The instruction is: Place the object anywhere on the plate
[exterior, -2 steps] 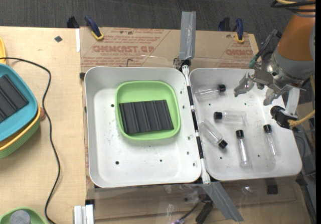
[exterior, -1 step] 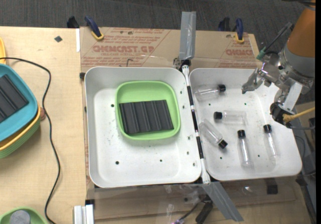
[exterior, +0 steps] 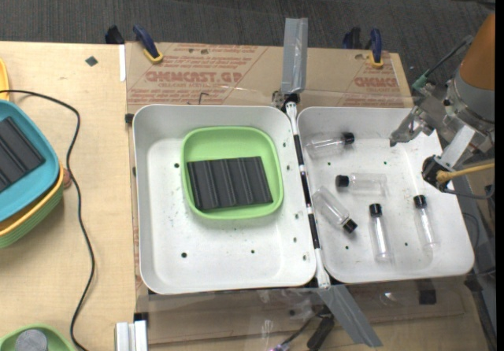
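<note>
- Camera view showed clear plastic vials with black caps [exterior: 379, 231] lying loose in the right white bin [exterior: 441, 263].
- Gripper [exterior: 429, 149] hovered at that bin's right edge, apart from them; its state couldn't be told.
- Green square plate [exterior: 272, 149] sat in the left bin.

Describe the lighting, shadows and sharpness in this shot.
Camera view: even overhead light, soft shadows under the green plate and inside the left bin; the clear vials in the right bin are faint against white; the arm is cropped at the frame edge.
</note>
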